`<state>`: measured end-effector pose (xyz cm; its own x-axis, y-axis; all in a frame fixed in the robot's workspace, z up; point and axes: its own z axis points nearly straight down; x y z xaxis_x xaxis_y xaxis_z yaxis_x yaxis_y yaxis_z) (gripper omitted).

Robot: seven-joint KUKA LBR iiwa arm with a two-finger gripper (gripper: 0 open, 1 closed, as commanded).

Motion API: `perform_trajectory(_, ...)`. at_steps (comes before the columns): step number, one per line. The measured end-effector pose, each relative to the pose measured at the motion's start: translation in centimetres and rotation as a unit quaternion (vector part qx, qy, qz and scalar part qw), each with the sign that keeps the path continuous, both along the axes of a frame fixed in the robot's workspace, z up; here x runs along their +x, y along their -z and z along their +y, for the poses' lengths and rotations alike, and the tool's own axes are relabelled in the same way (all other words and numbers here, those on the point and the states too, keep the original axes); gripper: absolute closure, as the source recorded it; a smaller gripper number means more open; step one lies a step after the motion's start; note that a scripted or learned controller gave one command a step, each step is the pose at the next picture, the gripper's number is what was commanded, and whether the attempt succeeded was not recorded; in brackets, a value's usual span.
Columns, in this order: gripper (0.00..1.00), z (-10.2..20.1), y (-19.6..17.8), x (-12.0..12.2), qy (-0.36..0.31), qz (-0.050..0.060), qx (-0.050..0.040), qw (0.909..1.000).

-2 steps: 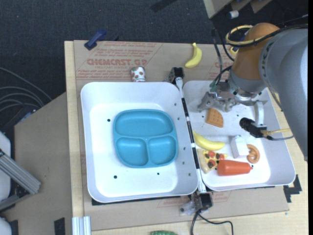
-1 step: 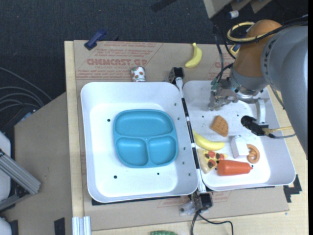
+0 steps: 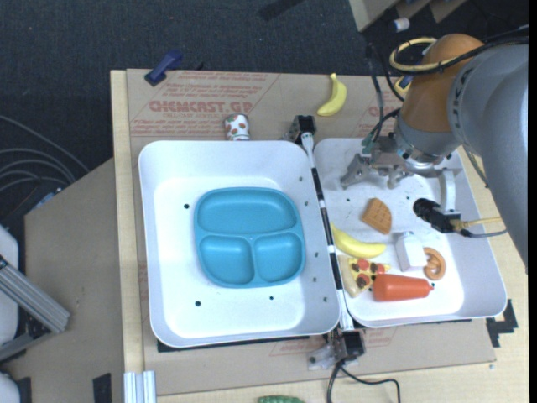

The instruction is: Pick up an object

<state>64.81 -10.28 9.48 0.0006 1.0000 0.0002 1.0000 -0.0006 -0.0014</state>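
The carrot (image 3: 401,287) lay in the right bin (image 3: 478,300) while the gripper (image 3: 379,170) hung spread apart, clasping nothing.

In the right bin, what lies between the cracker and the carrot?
In the camera view, a small grey block lies between the cracker and the carrot; the banana sits just left.

Single fixed camera above the desk (image 3: 210,99), looking down at a slant; both white bins (image 3: 159,175) in frame.
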Motion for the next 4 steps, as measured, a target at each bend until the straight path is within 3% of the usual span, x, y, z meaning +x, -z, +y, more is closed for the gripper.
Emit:
perform_trajectory(1,0.00,1.1,1.0,1.9,-0.001,-0.002,-0.0001,1.0000)
perform_trajectory(2,1.00,1.1,0.0,1.9,-0.001,-0.003,-0.0008,1.0000)
perform_trajectory(3,0.00,1.1,0.0,1.9,-0.001,-0.003,-0.0007,1.0000)
perform_trajectory(4,1.00,1.2,-1.1,2.0,-0.001,-0.004,-0.0010,1.0000)
